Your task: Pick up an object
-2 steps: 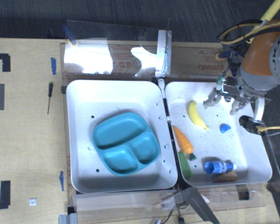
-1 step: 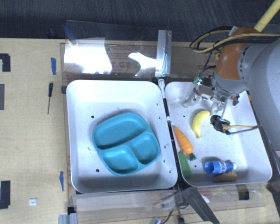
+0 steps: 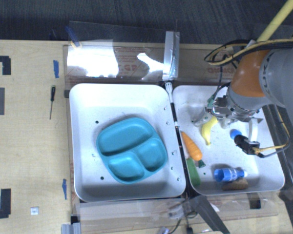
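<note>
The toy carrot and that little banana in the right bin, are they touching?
Apart. The camera view shows a strip of white bin floor between the carrot and the banana.

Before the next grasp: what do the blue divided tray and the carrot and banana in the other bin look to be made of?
Blue divided tray: looks like moulded plastic, smooth, semi-matte, uniform colour, rounded compartment edges.
Carrot: probably plastic toy food; even orange, smooth, with a slight sheen.
Banana: likely plastic too; flat bright yellow, though it lies close under the gripper, so its finish is hard to judge.
</note>
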